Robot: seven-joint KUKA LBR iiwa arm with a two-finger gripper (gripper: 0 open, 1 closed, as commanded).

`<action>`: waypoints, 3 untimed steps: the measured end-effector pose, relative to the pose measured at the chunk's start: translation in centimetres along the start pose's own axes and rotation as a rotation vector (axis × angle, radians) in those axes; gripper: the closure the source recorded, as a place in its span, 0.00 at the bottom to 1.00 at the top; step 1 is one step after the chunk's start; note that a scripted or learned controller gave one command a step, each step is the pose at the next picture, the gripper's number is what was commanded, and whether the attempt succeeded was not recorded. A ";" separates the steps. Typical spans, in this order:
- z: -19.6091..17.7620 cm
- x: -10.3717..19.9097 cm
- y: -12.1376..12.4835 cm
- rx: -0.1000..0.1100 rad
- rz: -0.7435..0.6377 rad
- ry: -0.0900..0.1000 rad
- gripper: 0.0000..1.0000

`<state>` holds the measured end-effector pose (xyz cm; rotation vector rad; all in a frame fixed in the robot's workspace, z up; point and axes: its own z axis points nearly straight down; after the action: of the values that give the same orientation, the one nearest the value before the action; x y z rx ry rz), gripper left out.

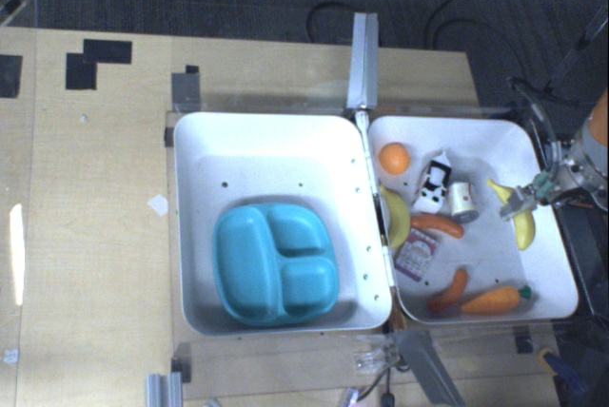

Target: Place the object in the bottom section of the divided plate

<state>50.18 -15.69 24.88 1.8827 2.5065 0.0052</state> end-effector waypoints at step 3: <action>-2.9 18.8 5.0 0.002 0.126 0.002 1.00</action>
<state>49.70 3.81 27.76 2.0382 2.3857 0.0048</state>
